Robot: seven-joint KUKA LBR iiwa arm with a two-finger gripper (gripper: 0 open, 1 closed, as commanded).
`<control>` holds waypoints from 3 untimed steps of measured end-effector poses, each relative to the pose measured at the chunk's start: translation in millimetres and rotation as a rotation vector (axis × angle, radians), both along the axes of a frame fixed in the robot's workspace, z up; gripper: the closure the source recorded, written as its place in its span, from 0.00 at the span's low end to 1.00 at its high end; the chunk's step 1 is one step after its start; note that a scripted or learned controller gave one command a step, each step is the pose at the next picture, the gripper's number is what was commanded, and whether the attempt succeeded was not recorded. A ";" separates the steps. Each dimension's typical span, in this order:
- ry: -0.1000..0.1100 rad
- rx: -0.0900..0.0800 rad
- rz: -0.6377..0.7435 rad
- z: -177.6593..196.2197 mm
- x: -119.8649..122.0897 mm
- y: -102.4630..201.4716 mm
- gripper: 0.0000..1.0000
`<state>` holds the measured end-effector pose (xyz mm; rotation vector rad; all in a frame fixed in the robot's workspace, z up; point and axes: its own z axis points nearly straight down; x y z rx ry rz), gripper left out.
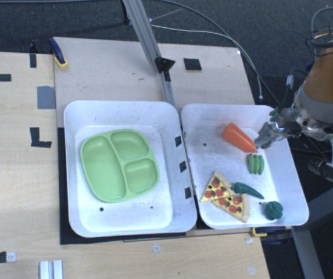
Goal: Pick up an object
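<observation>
The right white bin (282, 173) holds an orange carrot (239, 137), a small green pickle (255, 164), a pizza slice (225, 197), a dark green pepper (247, 189) and a broccoli floret (272, 210). My gripper (267, 137) reaches in from the right and sits low at the carrot's right end, just above the pickle. Whether it touches the carrot is too small to tell.
The left white bin (73, 156) holds a green divided plate (120, 164). A metal post (149, 39) slants down to the bins' back edge. Cables run along the back right. The arm's orange band (323, 77) is at the right edge.
</observation>
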<state>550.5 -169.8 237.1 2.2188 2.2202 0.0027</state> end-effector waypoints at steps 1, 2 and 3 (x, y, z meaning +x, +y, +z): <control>0.004 0.001 0.003 -6.9 -3.8 44.8 1.00; 0.003 0.002 0.003 -3.7 -6.6 89.6 1.00; 0.003 0.002 0.004 3.6 -5.0 139.2 1.00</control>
